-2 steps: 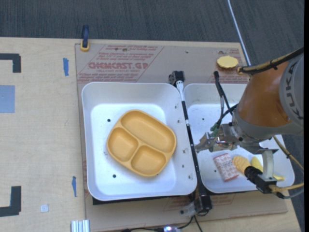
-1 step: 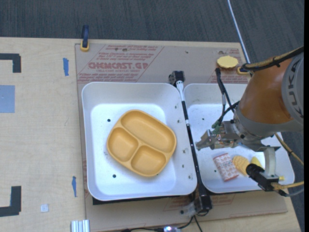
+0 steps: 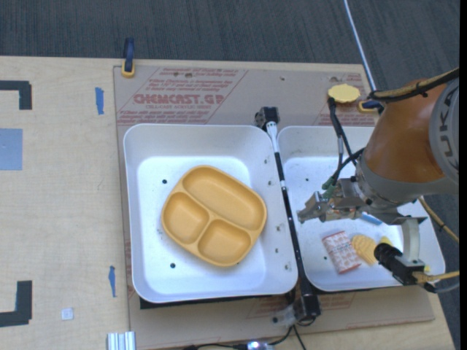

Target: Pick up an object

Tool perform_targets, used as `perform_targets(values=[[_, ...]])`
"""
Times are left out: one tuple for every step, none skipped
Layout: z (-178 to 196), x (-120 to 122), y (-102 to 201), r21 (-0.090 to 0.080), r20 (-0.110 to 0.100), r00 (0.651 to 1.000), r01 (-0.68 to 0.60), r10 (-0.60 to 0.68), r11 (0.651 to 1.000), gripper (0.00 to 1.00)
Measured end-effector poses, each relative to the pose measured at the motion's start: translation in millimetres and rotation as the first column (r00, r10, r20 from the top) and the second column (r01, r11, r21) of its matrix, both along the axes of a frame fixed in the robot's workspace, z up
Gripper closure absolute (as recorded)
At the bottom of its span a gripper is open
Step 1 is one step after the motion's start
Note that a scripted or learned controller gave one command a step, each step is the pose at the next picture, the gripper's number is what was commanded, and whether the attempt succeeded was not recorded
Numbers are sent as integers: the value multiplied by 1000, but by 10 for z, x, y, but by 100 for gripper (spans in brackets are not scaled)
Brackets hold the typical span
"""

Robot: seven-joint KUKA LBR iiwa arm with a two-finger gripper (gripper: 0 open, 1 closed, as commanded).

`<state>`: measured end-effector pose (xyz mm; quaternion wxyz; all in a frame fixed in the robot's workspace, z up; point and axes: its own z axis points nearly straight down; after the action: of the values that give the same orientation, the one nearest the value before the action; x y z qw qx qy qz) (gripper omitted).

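Overhead | gripper hung over the right bin, close to its inner wall; open or closed could not be told | red-and-white packet lay in that bin toward its near edge, a yellow ridged piece touching it | yellow divided plate lay in the neighbouring bin beside the right bin

Grey arm, broad orange band above wrist, thin black cables, pale lettering, perhaps "UK"
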<state>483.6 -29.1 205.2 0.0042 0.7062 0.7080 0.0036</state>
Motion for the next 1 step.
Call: perform_targets(values=[[103, 17, 4, 0, 5, 1000, -2, 2, 1000, 100]])
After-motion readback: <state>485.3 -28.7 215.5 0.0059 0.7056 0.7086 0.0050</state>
